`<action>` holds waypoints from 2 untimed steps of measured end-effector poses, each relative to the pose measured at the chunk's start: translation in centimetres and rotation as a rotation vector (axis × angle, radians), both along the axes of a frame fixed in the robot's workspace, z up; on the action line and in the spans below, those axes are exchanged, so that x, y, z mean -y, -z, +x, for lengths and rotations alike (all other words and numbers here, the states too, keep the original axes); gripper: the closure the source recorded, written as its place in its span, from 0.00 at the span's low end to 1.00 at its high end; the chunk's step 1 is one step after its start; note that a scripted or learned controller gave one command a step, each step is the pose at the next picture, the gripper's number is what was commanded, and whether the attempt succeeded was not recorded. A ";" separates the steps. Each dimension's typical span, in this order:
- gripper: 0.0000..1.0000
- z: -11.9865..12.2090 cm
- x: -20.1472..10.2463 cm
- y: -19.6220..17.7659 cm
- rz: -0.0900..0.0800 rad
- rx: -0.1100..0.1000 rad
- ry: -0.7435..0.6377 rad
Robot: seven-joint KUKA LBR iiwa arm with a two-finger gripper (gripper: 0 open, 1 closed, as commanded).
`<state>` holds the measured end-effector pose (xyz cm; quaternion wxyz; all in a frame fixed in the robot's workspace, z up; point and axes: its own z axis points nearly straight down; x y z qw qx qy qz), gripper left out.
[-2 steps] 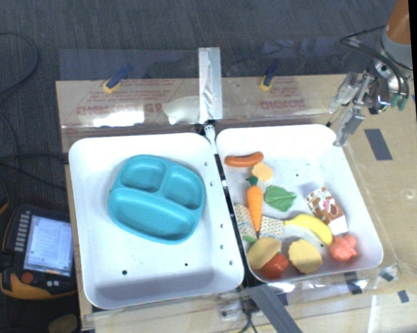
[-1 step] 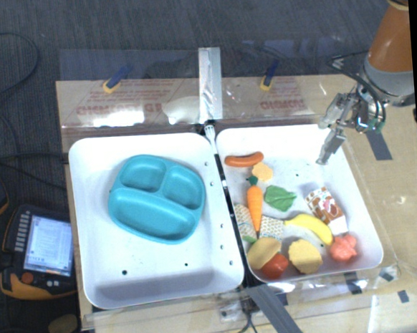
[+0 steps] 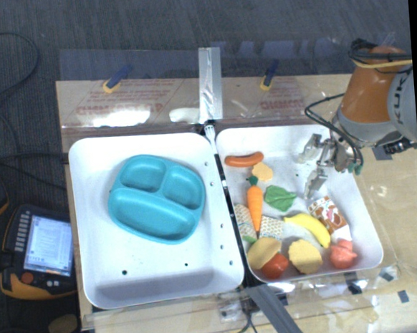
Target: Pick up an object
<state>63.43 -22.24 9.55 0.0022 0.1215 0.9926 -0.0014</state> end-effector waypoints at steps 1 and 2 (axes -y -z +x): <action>0.00 -0.9 -2.3 -11.0 0.000 0.002 -0.070; 0.00 -4.1 -0.4 -2.2 -0.005 0.028 -0.101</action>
